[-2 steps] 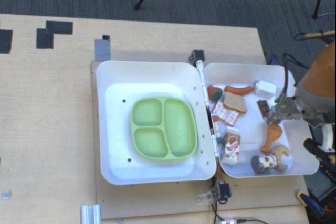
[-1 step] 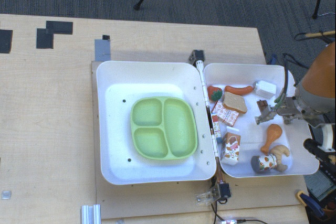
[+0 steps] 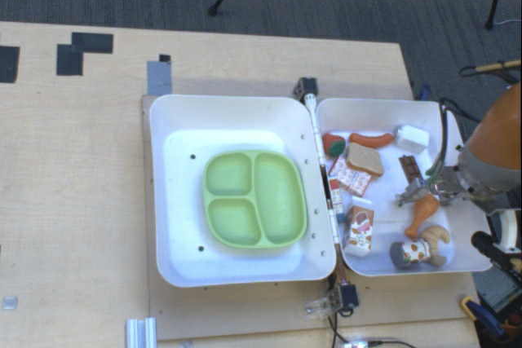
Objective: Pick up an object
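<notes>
Camera view: unreadable red-and-white cartons (image 3: 351, 176) in right bin (image 3: 369, 267).

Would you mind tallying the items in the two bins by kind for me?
Green divided plate, left bin: 1
Toy food pieces, right bin: about 7, among them a sausage, a bread slice and a drumstick
Small cartons: about 3
Total: about 11
</notes>
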`<action>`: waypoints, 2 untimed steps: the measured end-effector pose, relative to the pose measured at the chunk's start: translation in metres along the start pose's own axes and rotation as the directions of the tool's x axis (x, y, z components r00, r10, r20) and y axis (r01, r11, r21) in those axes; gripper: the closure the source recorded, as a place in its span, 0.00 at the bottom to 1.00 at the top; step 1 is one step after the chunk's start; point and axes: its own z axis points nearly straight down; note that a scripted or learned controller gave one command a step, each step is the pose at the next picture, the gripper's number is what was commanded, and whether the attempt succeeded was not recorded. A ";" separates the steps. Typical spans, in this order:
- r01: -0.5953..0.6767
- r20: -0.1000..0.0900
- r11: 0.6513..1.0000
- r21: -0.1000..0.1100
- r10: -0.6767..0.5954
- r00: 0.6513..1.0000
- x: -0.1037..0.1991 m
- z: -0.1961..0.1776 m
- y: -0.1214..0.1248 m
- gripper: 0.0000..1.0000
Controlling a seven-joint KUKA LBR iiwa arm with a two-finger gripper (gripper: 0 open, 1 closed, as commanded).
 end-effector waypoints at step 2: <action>-0.001 0.001 1.000 0.004 0.001 1.000 0.089 -0.120 0.038 1.00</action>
